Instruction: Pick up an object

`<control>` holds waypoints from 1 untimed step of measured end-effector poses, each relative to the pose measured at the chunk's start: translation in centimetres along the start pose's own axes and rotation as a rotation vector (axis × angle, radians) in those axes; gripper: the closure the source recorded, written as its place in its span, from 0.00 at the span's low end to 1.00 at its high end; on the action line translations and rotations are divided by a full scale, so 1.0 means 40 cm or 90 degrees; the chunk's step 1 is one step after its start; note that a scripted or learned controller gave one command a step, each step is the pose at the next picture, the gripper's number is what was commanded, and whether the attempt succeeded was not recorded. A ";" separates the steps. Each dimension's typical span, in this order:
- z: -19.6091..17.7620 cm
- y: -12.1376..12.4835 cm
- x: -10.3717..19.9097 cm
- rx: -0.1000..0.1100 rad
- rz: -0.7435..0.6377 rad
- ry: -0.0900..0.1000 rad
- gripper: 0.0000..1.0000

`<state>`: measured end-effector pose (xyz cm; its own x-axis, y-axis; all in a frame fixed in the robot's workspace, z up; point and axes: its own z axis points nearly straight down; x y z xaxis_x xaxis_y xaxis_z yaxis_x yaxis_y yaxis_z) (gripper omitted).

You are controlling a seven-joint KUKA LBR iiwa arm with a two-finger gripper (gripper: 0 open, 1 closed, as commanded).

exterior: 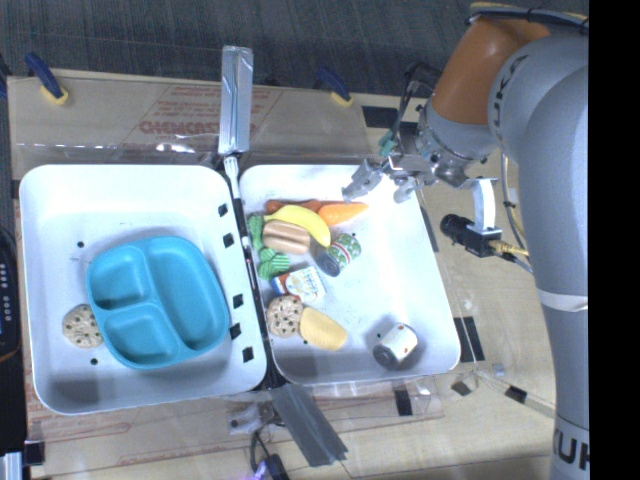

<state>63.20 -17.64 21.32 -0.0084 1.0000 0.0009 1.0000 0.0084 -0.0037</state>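
My gripper (382,181) hangs over the far right part of the right bin (430,268), its two fingers spread open with nothing between them. Just below and left of it lies an orange carrot (341,210). Beside the carrot sit a yellow banana (303,222), a hot-dog bun (285,237), a small can (343,252) and green toy pieces (268,262). Further toward the front lie a small labelled packet (305,284), a cookie (284,315), a yellow wedge (322,329) and a silver-and-white cylinder (396,344).
The left bin (40,298) holds a blue divided plate (155,299) and a second cookie (80,326) at its left. A metal clamp bar (235,98) stands at the back between the bins. The grey arm (540,118) fills the right side.
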 end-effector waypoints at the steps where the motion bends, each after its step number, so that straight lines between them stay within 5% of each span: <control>1: 0.278 0.028 0.073 -0.013 -0.036 -0.003 0.00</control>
<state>64.27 -14.71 10.20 -0.0649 0.9979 -0.0038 0.9978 0.0650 0.0163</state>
